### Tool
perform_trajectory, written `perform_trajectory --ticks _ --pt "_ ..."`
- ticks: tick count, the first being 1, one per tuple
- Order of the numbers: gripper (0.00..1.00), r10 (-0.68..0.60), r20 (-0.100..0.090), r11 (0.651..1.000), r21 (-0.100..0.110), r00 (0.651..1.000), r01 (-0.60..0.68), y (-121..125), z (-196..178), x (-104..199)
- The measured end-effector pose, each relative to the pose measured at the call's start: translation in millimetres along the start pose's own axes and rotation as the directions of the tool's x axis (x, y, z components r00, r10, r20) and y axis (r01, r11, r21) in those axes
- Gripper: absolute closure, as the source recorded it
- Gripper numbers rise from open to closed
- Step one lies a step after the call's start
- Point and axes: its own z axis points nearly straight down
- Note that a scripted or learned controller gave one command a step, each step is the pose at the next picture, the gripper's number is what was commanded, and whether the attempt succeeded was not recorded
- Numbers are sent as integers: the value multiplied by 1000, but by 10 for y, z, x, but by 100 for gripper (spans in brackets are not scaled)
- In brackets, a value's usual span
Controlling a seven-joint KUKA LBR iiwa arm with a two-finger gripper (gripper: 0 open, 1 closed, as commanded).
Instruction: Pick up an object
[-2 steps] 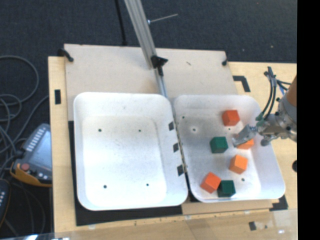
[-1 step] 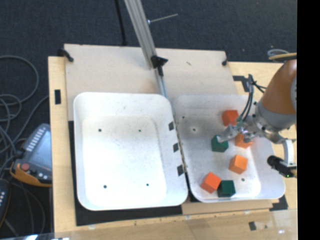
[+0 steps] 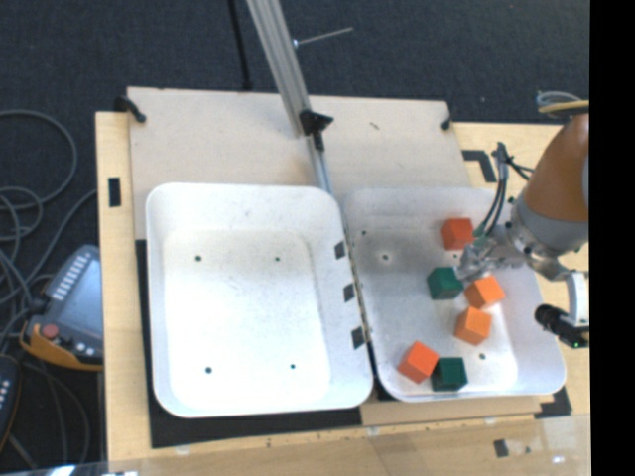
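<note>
Hovering low in the right bin, gripper sits between green cube and orange cube; grip state unclear. Crowding it: orange cubes, another green cube. Left bin alongside.

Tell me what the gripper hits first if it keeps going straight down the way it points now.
Probably the green cube or the orange cube beside it: the gripper hangs right over the gap between them. Depth is unclear from this view.
</note>
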Motion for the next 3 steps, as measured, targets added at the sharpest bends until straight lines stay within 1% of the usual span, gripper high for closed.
perform_trajectory --ticks 1,2,3 --pt "0 1 -1 1000 2 1000 -1 -6 12 3" --pt "0 -5 -6 1000 18 1000 5 195 502 179" --pt "100 -5 -4 1000 15 1000 5 195 372 158"
